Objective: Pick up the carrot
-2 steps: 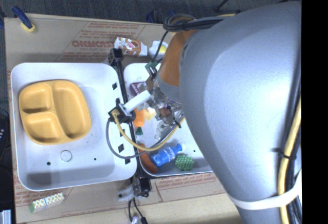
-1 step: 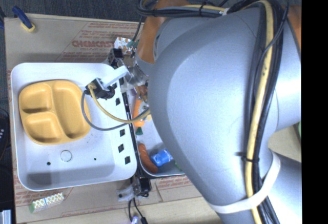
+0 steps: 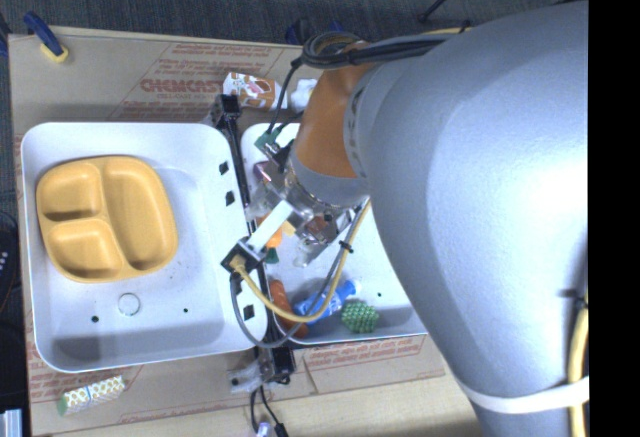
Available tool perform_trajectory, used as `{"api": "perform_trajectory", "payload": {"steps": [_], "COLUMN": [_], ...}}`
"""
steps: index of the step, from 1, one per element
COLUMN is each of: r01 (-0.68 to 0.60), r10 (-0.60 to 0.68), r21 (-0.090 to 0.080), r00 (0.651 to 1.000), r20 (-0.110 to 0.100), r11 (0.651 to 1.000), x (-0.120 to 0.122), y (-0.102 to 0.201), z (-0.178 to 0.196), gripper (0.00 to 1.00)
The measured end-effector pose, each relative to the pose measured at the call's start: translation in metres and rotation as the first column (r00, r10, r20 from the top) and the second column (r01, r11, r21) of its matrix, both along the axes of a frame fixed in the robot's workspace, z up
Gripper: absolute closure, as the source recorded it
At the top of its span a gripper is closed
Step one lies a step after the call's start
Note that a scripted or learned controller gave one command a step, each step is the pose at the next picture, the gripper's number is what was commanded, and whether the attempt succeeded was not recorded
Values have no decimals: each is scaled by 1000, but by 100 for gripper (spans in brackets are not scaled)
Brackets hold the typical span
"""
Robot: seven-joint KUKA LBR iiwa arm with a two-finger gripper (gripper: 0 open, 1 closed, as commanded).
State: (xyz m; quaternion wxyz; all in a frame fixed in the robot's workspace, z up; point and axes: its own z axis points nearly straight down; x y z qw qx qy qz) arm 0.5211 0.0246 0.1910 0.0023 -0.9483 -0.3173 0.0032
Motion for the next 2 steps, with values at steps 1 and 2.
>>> {"api": "perform_trajectory", "payload": {"steps": [1, 2], "r01": [290, 424], "r10": [-290, -424], "r21": [-2, -3], "r00": [957, 906], "r20": [2, 3], "r11": [957, 906], "x": [22, 18], "y": [-10, 34], "z": [0, 0], "gripper": [0, 0]}}
